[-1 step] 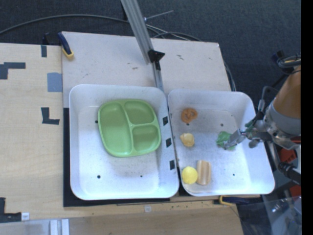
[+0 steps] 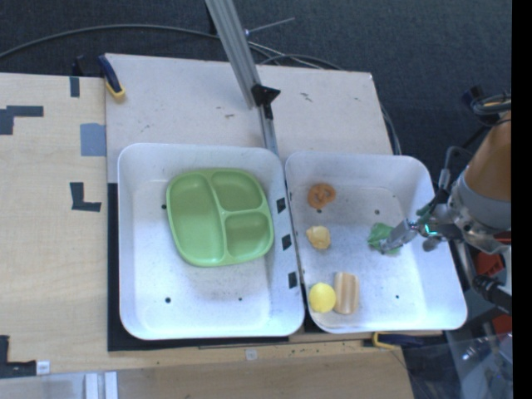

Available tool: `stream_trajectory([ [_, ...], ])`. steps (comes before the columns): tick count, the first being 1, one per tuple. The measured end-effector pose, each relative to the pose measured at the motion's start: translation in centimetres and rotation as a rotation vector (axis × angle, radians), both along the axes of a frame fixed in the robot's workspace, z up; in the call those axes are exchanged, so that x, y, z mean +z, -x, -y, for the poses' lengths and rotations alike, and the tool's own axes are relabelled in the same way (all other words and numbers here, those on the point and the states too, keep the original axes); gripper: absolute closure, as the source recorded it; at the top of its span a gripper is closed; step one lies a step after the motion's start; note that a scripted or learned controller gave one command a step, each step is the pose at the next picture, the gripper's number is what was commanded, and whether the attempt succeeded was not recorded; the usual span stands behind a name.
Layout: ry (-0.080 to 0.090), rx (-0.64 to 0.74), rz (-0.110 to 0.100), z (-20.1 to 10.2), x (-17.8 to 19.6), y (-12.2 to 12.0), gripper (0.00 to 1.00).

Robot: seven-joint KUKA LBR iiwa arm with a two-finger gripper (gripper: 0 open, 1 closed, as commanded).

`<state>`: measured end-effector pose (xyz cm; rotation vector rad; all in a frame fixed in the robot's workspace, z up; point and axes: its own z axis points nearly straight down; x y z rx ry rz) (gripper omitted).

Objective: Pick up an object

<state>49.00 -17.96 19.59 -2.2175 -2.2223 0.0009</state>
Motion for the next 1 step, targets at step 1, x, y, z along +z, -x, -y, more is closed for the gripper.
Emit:
stream_trajectory([
  [1, -0.001, -0.001, -0.006, -0.16, -6.32, -0.32, 0.0],
])
